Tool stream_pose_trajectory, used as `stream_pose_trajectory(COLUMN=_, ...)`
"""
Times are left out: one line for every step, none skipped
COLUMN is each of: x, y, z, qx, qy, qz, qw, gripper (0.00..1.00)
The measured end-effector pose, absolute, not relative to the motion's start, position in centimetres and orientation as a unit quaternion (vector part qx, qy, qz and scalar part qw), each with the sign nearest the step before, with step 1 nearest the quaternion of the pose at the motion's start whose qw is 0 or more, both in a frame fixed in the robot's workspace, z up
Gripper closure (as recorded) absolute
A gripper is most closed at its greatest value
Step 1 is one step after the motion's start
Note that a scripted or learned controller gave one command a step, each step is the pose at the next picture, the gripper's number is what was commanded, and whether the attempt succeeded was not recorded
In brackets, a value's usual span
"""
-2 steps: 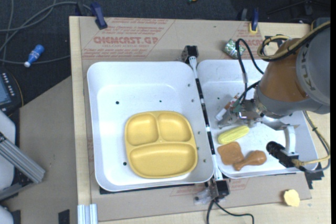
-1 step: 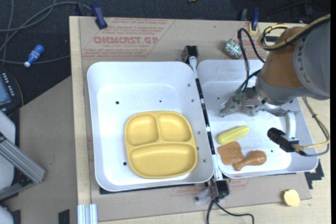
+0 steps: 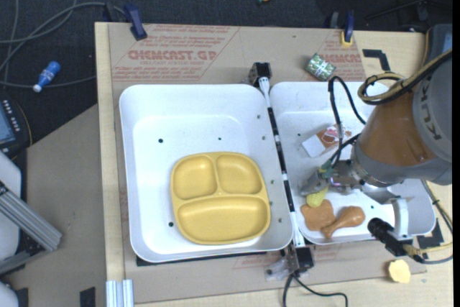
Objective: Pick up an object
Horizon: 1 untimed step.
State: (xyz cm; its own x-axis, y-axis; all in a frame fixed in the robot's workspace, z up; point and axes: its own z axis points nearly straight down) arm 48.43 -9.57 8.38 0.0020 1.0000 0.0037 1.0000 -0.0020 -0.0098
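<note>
The desk [image 3: 180, 54] carries two white bins; the left bin [image 3: 144, 118] holds a yellow divided tray [image 3: 219, 196]; the arm [image 3: 399, 136] hangs over the right bin [image 3: 302, 101]; a toy chicken drumstick [image 3: 343, 219] lies by its near edge.

Brown board [image 3: 180, 54] under the bins: red print "CHEMCAST GP", repeated, partly legible; arm [image 3: 431, 118]: letters "KU" visible.

Even overhead lighting; white bins [image 3: 144, 118] bright, near overexposed. Soft shadows. Image slightly soft, possibly mild compression blur.
</note>
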Motion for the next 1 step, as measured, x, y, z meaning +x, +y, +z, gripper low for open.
stream_pose_trajectory(x=47.88, y=-9.66, z=8.43, qx=-0.707, qy=-0.707, qz=0.0005, qw=0.002, gripper=0.00)
